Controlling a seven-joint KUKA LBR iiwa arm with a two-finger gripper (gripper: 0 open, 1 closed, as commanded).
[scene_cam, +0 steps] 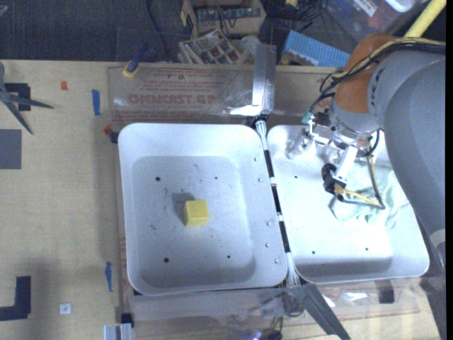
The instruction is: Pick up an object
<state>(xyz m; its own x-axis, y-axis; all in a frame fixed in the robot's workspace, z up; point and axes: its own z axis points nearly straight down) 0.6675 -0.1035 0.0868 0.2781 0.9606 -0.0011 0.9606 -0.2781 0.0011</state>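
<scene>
Two white bins [134, 147]: the left holds one yellow block [197, 212], the right one pale cloth [382, 193]. The hand [301, 143] hangs over the right bin; whether it is spread or pressed together, I cannot tell.

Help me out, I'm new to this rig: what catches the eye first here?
A small yellow cube stands out near the middle of the left bin. The big grey arm, with its orange band, reaches in from the right over the right bin. A pale crumpled thing lies below it, toward that bin's right side.
</scene>
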